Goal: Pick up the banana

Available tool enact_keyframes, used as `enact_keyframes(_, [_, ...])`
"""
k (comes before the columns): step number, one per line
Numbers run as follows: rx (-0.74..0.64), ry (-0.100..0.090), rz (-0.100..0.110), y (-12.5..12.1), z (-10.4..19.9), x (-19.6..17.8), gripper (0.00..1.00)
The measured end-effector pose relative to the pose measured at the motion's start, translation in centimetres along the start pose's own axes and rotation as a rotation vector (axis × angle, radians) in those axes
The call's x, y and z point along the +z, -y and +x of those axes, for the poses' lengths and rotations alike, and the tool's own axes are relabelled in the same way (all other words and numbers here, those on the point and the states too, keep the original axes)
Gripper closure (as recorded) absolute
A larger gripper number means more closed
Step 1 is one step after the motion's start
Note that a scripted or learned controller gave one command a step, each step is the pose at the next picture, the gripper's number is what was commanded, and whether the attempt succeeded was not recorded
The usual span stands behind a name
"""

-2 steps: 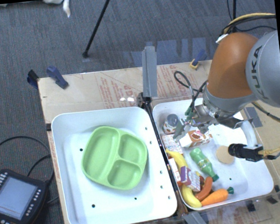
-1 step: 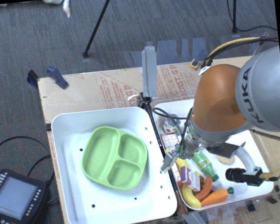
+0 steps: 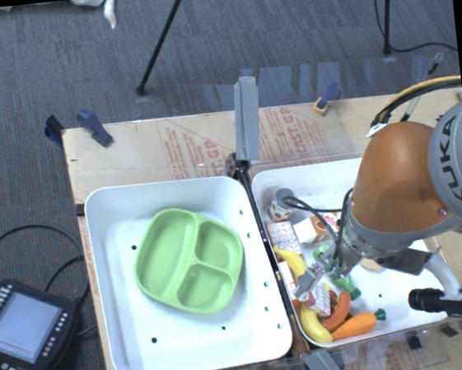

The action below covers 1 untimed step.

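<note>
Two white bins; gripper (image 3: 314,277) over curved yellow banana (image 3: 295,265) in right bin (image 3: 329,173), finger state unclear — can't tell.

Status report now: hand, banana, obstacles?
Hand low in right bin, over the clutter. Banana at bin's left wall, partly covered by hand. Carrots and packets close by.

bench (image 3: 169,150): bare wood from where I'm sitting
on it: two white bins (image 3: 118,317), side by side
</note>
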<state>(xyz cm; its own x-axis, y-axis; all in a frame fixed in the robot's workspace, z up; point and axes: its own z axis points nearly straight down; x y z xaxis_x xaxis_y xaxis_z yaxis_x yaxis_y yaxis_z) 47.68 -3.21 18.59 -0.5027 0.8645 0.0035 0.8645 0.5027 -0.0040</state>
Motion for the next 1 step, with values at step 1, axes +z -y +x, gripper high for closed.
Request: enact_keyframes(1, [-0.038,0.001,-0.001,-8.38,-0.03,-0.04,0.00])
